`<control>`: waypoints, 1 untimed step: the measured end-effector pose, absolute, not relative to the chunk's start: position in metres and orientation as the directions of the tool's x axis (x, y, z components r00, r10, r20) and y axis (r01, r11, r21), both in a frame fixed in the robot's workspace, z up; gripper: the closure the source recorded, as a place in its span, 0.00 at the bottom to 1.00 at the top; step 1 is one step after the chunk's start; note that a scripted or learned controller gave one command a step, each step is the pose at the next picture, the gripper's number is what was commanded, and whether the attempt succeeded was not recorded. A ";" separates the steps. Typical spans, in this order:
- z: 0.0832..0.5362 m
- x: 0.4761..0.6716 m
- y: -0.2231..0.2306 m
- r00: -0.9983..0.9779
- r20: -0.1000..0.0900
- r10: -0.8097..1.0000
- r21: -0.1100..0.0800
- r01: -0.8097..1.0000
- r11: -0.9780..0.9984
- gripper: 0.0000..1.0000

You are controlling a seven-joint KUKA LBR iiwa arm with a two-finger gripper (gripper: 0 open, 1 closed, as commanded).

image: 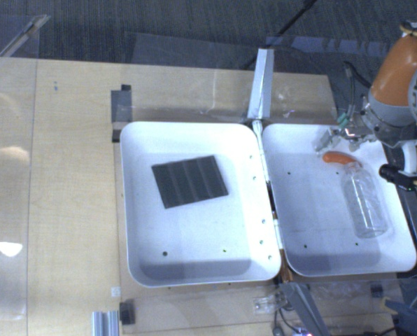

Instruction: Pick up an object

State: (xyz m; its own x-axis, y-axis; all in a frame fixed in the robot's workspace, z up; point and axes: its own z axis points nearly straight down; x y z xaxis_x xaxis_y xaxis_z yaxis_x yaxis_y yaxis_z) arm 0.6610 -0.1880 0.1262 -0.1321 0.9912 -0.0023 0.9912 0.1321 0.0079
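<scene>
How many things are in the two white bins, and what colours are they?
Dark grey: 1, the mat in the left bin
Orange: 1, the small piece in the right bin
Clear: 1, the bottle in the right bin
Total: 3

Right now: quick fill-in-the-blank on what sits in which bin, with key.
1. The dark ribbed mat lies in the ____ bin.
2. The clear plastic bottle lies on its ____ in the right bin.
3. The small ____ object rests just beyond the bottle's neck, below the gripper.

Missing: left; side; orange
</scene>
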 end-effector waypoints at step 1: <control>0.139 0.664 -0.186 -0.138 -0.006 0.990 0.015 0.990 0.138 1.00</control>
